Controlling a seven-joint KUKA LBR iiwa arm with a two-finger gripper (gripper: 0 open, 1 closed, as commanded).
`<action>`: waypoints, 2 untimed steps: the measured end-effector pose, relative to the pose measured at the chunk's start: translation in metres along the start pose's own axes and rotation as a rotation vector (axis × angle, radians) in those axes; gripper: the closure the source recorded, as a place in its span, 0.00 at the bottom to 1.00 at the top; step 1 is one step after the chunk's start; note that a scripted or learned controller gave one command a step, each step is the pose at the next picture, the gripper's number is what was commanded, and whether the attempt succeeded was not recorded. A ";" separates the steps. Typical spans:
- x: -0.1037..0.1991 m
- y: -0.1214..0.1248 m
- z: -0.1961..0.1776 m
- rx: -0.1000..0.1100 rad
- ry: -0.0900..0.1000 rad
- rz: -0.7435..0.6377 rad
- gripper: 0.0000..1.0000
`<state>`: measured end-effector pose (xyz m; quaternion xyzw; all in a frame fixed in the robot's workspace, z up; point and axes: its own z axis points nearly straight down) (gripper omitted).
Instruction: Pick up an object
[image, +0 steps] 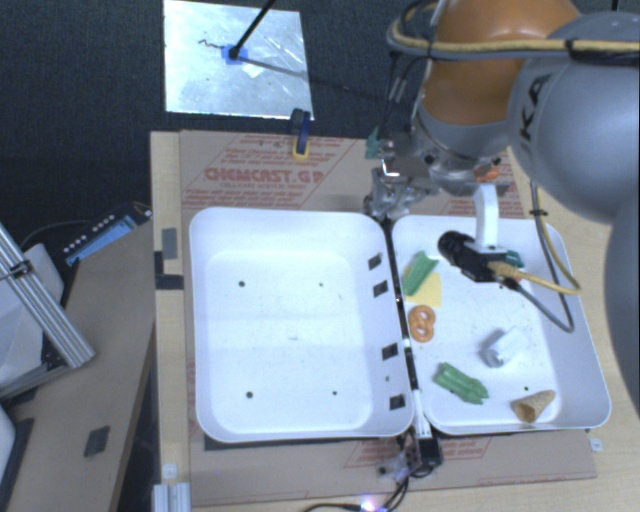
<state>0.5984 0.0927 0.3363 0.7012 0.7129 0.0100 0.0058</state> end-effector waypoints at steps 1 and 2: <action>0.027 -0.114 0.042 0.031 -0.004 0.008 1.00; 0.103 -0.098 0.143 0.029 -0.005 0.006 1.00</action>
